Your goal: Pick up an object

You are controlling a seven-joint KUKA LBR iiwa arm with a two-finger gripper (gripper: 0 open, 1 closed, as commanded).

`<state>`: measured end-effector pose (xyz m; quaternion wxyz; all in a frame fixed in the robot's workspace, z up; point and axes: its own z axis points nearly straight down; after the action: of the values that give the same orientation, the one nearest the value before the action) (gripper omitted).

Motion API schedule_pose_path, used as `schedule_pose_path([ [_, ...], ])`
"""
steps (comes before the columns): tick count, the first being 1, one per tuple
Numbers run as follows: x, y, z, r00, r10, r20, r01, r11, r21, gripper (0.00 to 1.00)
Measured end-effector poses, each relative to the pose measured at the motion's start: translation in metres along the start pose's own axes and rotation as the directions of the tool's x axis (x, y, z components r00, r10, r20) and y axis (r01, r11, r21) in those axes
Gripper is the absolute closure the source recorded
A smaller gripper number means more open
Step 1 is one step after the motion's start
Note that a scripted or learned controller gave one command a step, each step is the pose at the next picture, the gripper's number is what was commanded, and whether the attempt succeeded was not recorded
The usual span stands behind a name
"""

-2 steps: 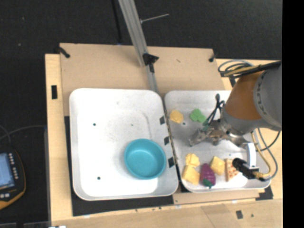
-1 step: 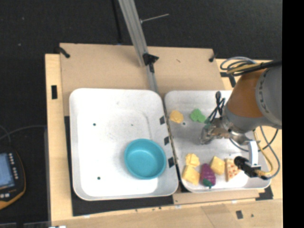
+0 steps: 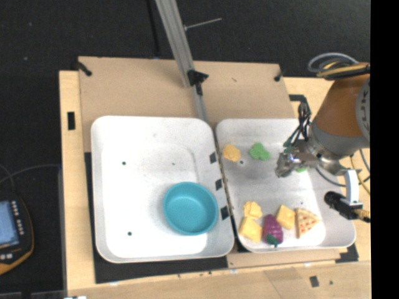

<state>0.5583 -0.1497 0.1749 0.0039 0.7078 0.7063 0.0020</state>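
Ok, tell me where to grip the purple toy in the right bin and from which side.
Judging from this view, take the purple toy across its narrow middle, coming straight down. It lies flat and elongated, with a yellow piece tight on its left and another yellow piece close by up-right, so fingers fit poorly sideways.

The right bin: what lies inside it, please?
Inside the right bin lie a yellow piece, a green piece, yellow blocks, a purple toy and a pizza slice. The hand covers the floor beneath it.
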Motion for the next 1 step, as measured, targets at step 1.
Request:
schedule_pose_path([
  [1, -0.0101, -0.0039, -0.0502, 1.0, 0.002, 0.0, -0.002, 1.0, 0.004, 1.0],
])
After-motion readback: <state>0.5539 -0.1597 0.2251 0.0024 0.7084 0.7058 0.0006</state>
